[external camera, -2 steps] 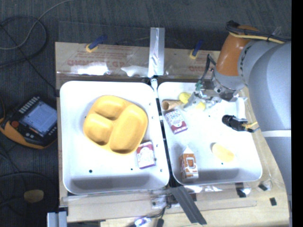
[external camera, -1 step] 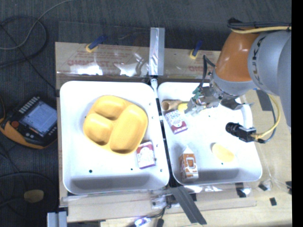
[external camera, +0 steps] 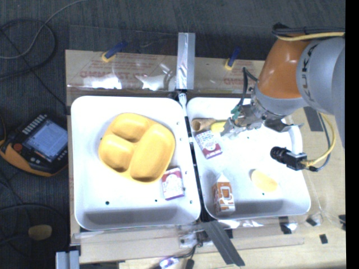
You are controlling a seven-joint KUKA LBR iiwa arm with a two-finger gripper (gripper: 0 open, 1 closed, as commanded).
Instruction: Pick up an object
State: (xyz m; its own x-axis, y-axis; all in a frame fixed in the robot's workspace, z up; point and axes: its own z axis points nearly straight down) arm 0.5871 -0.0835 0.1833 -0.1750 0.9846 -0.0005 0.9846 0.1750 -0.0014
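My gripper (external camera: 231, 126) hangs over the upper part of the right bin (external camera: 291, 206), pointing left. Just left of its tip lie a brown cone-like item (external camera: 202, 124) and a small red-and-white carton (external camera: 208, 144). An orange carton (external camera: 224, 198) stands near the right bin's front edge. A flat yellow piece (external camera: 263, 181) lies to its right. In the left bin (external camera: 90, 206) sits a large yellow bread-shaped object (external camera: 136, 145), with a small pink-and-white carton (external camera: 172, 184) at its lower right.
The grey arm with its orange band (external camera: 286, 66) reaches in from the upper right. A black cable connector (external camera: 286, 157) hangs over the right bin. A teach pendant (external camera: 39, 144) lies on the floor to the left. A metal divider (external camera: 185, 60) stands behind the bins.
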